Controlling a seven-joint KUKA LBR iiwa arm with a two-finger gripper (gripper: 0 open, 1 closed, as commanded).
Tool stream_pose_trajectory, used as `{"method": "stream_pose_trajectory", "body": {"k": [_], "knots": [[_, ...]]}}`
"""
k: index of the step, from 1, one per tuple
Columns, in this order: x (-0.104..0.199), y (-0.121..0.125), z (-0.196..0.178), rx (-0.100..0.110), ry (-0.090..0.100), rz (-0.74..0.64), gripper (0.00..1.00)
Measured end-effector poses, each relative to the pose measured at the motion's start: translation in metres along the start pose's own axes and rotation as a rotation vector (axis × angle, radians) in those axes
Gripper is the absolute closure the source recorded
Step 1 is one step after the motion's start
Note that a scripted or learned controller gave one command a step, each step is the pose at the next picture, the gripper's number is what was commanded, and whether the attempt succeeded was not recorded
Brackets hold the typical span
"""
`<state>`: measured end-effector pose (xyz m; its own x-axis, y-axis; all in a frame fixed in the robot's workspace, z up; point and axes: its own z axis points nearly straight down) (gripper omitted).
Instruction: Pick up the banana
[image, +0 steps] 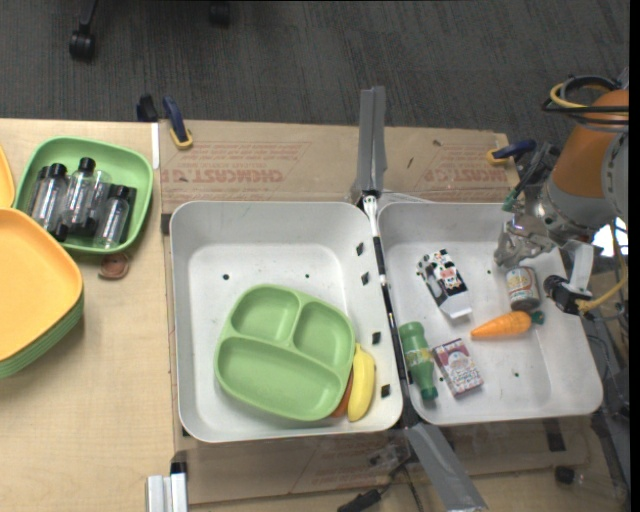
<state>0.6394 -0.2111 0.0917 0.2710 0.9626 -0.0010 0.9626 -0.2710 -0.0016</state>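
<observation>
Banana (361, 383) wedged between green tray (286, 352) and left bin (200, 225) wall; grasp likely blocked. Gripper (522, 248) far off; finger state cannot be told.

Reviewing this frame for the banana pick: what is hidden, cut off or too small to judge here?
- Banana: its left side tucks against the green divided plate; an orange thing under it is mostly covered, identity unclear.
- Gripper: its fingers blur into the small can below; open or shut is unreadable.
- Arm: cut off by the right edge.
- Small box: print too small to read.
- Yellow plates: cut off by the left edge.
</observation>
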Motion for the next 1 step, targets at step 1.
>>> {"method": "stream_pose_trajectory", "body": {"k": [1], "knots": [[-0.0022, -0.0166, -0.0001, 0.0, 0.0, -0.009, 1.0]]}}
